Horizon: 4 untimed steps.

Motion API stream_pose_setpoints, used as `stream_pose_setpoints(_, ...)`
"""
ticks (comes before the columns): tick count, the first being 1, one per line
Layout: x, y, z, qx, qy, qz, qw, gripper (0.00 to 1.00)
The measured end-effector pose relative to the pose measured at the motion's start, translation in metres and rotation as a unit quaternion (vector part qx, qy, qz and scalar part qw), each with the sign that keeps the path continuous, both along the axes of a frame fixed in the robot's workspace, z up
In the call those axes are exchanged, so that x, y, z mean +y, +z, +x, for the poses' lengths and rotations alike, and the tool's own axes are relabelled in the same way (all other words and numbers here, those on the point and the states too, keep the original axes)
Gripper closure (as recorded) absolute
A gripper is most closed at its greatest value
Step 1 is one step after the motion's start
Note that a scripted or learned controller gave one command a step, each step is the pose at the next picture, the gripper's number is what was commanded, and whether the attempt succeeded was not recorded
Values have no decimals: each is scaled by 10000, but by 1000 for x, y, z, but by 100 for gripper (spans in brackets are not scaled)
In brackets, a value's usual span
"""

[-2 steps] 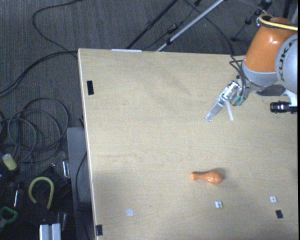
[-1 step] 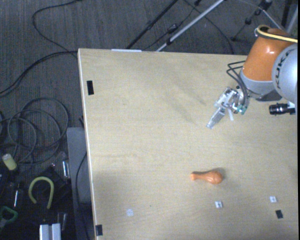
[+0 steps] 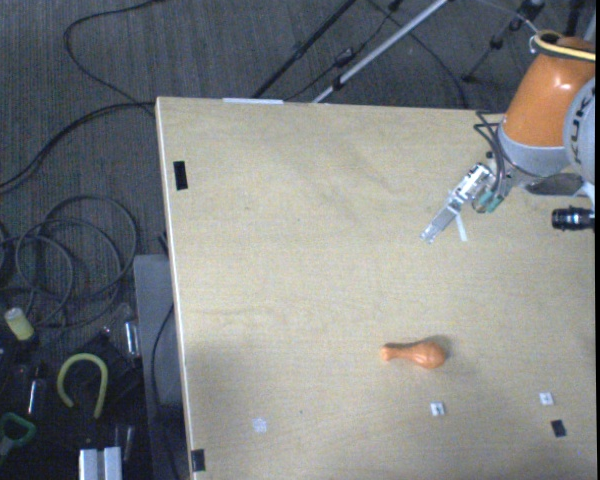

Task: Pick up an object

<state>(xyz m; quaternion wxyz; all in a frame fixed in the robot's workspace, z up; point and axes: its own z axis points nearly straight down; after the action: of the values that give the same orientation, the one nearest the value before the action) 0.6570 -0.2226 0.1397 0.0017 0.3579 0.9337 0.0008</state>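
The hand (image 3: 442,230) hangs over the bare right part of the pale wooden surface (image 3: 280,268), holding nothing; its fingers seem only narrowly parted, though they are small and blurred. An orange pear-shaped object (image 3: 416,353) lies on the surface, well apart from the hand.

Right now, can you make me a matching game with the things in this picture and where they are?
Things:
1. orange pear-shaped object
2. gripper
3. small black mark
4. orange band

Places:
A. upper right corner, on the arm
B. near the left edge of the bench top, towards the far end
C. lying on the bench top, lower middle
D. above the bench top, right of middle, pointing down and left

Pairs: 1-C, 2-D, 3-B, 4-A
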Motion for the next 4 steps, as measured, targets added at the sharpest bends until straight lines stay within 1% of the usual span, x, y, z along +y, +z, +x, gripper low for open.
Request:
stream_pose_setpoints(1, 38, -31, 7, 15, 650, -7, 9979, 0)
stream_pose_setpoints(2, 0, 26, -1, 4, -216, -7, 9998, 0)
stream_pose_setpoints(3, 1, -56, 4, 14, 9, -12, 10000, 0)
stream_pose_setpoints(4, 121, -56, 0, 12, 511, 2, 9987, 0)
